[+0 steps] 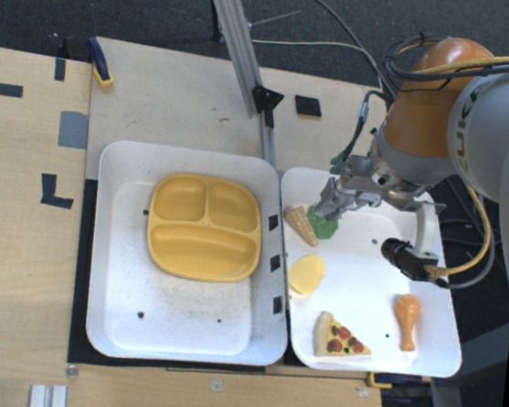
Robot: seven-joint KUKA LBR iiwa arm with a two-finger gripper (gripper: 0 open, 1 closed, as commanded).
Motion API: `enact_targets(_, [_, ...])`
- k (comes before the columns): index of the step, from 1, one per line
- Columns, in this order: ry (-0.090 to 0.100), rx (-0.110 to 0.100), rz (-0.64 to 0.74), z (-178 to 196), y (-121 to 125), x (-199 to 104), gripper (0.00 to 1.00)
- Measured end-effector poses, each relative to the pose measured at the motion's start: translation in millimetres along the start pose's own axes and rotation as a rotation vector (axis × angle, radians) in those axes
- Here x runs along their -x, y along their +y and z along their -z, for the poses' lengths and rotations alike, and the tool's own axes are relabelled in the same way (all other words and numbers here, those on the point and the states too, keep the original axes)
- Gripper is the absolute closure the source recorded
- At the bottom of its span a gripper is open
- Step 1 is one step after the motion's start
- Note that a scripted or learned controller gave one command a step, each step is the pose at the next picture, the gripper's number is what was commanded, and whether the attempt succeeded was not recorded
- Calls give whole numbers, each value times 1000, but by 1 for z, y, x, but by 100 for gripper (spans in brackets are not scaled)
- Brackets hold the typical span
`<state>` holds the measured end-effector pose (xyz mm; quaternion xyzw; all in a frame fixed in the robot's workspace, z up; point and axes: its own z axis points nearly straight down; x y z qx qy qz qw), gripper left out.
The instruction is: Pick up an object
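**Gripper low in the right bin, over a green item**

In the right bin (429,358), camera view: the gripper (332,209) is down near the bin's upper left corner, its fingers pointing toward a small green object (325,226). The green object sits directly beneath the fingertips. Whether the fingers are spread or pinching cannot be told at this resolution, nor whether the green object is actually between them. Just left of the green object, touching or nearly touching it, lies a tan wedge (302,224), tilted diagonally.

Other contents of the right bin: a pale yellow round piece (307,274) near the left wall, below the wedge; a toy pizza slice (339,337) near the front edge; a toy drumstick (408,320) toward the right side, well apart from the gripper. A black fitting (406,256) with cable hangs off the arm over the bin's right half.

Left bin (111,319): holds a yellow divided plate (205,227), three compartments, lying flat in the upper middle. Dark specks on the bin floor in front of it.

The arm (450,111) reaches in from the right, orange band at top.
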<state>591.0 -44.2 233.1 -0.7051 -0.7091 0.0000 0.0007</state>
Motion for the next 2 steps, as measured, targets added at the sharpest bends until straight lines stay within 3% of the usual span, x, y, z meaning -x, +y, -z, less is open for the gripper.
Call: enact_targets(2, [0, -1, 0, -4, 9, -101, 100])
